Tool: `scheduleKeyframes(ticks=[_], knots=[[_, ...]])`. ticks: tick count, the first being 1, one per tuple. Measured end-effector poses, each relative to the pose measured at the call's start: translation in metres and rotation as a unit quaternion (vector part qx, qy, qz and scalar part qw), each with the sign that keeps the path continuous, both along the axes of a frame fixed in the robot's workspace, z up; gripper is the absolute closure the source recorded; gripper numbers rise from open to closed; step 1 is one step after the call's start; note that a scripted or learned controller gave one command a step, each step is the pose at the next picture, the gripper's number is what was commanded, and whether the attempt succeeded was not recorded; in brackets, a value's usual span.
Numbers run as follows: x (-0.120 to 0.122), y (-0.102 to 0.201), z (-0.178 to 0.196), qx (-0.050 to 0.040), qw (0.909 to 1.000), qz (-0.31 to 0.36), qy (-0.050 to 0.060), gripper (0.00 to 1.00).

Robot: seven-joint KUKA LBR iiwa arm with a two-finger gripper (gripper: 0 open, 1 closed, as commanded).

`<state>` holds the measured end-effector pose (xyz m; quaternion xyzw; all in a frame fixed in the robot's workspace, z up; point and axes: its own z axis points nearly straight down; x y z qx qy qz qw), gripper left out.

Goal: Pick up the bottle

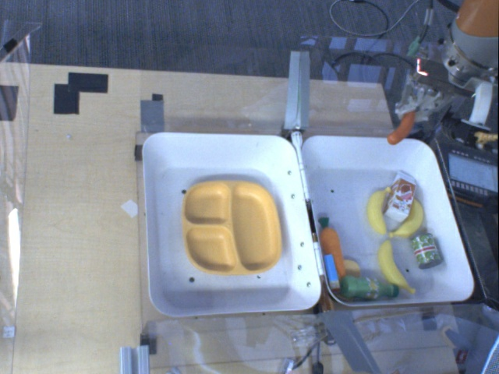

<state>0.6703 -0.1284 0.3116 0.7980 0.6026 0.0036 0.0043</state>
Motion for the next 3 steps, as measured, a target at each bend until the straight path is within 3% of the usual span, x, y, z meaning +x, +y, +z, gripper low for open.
scheduleKeyframes(ticks=[1, 2, 3], knots=[[-0.045, -0.031, -0.043, 0.0003, 0.9999, 0.012, 0.003, 1.0], [-0.097, -0.023, -0.012, 0.0005, 0.9999, 0.014, 0.003, 1.0], [-0.149, -0.061, 0.05, 0.0, 0.9998, -0.019, 0.002, 1.0]])
